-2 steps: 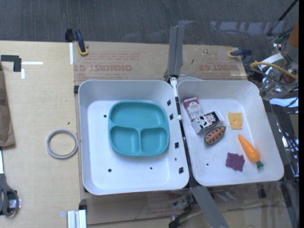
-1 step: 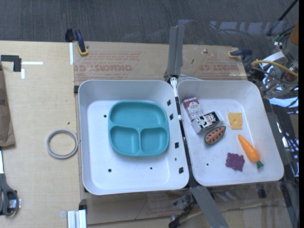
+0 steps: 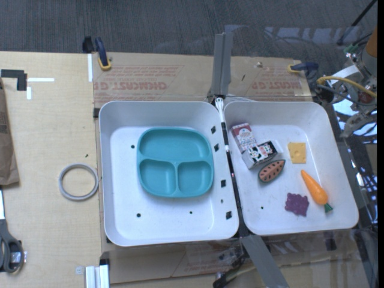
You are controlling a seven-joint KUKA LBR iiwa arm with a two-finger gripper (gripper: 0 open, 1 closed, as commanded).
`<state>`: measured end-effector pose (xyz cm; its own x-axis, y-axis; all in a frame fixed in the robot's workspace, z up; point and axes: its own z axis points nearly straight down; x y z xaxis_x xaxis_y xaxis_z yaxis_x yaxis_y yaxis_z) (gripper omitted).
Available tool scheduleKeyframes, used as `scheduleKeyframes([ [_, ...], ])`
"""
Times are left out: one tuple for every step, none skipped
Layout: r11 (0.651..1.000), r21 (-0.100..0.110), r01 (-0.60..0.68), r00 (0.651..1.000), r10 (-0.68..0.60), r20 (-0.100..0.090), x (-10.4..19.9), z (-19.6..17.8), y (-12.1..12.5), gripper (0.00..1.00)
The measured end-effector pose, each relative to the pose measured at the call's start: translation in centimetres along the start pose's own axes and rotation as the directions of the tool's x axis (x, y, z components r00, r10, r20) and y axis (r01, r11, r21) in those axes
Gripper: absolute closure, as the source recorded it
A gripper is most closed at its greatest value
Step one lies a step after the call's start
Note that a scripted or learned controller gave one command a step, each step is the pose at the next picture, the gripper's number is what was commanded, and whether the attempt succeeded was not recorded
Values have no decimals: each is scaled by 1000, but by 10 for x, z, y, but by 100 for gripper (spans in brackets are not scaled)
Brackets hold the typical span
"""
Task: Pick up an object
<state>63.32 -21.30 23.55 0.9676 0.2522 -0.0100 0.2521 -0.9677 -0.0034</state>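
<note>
**Objects lie in the right bin, arm parked at the edge**

Objects for picking are all in the right bin [image 3: 336, 161], as I see it from the overhead camera. A small milk carton [image 3: 242, 138] lies near the bin's left wall, with a black-and-white carton [image 3: 262, 152] touching it on the right. Just below those sits a brown oval toy [image 3: 271, 171]. A yellow cheese slice [image 3: 297, 152] lies further right, apart from the rest. An orange carrot [image 3: 315, 188] is tilted toward the lower right corner, and a purple grape cluster [image 3: 296, 203] rests just beside it on the left.

The arm [image 3: 366, 71] is at the far right of the frame, above the bin's upper right corner, among loose cables — I cannot tell how its jaws stand, and I see nothing between them.

The left bin [image 3: 114, 179] holds a teal divided plate [image 3: 176, 162], three compartments, lying flat near the middle. Both bins sit side by side, touching along a grey divider, on a cardboard sheet [image 3: 156, 80] clamped to a pale wooden bench [image 3: 48, 143]. On the bench to the left lies a grey ring [image 3: 78, 181]; scissors [image 3: 10, 252] sit at the lower left edge. Beyond the bench is dark grey carpet [image 3: 150, 11].
</note>
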Motion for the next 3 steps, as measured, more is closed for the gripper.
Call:
scheduleKeyframes([
  [999, 7, -52, 999, 52, -8, -33, 145, -5, 0],
  [999, 6, -53, 999, 53, -11, -85, 144, -17, 0],
  [905, -2, 424, 905, -424, -6, -142, 146, -47, 0],
])
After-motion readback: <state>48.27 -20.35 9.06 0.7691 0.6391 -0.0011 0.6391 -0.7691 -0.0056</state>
